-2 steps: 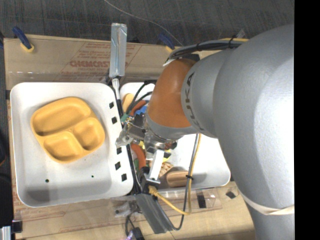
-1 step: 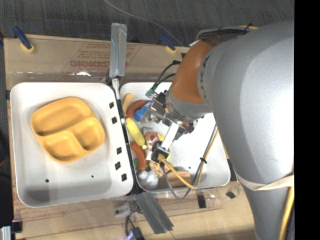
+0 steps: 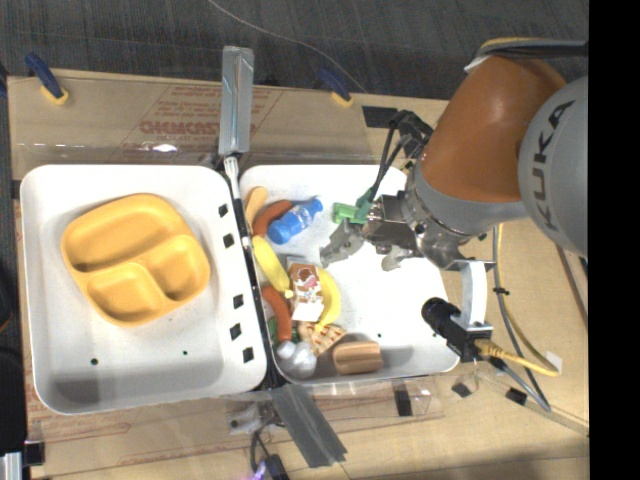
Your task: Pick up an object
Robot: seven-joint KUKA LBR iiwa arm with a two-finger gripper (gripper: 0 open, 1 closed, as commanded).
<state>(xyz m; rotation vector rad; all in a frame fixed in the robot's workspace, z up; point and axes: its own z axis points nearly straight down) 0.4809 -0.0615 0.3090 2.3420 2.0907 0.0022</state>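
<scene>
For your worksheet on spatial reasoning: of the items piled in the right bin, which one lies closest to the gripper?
The blue bottle. It lies at the top of the pile, just left of the gripper; the banana and the brown block lie farther away.

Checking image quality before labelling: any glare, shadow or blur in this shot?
Camera view: even, soft lighting; mild glare on the clear strip behind the left bin; soft shadow under the yellow tray; the hand and small items look slightly soft, though the blue bottle reads clearly.
</scene>
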